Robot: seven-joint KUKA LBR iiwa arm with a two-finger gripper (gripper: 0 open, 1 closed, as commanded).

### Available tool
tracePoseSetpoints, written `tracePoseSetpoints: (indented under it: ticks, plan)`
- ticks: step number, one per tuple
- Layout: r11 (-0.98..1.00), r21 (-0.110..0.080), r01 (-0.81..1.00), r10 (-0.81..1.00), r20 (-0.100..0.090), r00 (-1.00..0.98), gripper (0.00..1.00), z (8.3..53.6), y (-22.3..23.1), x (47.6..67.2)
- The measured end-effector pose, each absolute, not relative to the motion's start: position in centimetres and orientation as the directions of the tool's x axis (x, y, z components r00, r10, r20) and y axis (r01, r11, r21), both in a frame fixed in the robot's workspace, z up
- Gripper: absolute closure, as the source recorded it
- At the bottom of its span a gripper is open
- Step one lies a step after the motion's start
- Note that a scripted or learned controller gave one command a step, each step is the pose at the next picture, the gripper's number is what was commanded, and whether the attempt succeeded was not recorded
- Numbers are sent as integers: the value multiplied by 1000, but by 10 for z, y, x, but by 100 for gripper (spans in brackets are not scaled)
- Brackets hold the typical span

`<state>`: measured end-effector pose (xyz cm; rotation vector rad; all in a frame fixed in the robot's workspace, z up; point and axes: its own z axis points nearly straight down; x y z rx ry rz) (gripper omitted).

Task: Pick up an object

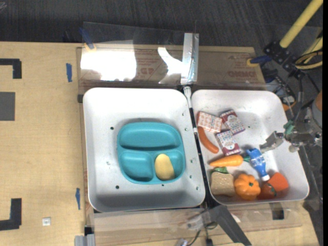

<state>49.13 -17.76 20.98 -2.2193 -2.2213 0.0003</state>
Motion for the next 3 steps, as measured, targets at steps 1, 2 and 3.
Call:
tracePoseSetpoints:
  ticks: [1, 2, 3]
  plan:
    - [45, 4, 999, 999, -1, -45, 0, 92, -188, 515]
    - [41, 4, 999, 999, -1, -41, 100, 101, -189, 515]
    - [-99, 9, 995, 995, 1, 99, 100, 240, -119, 564]
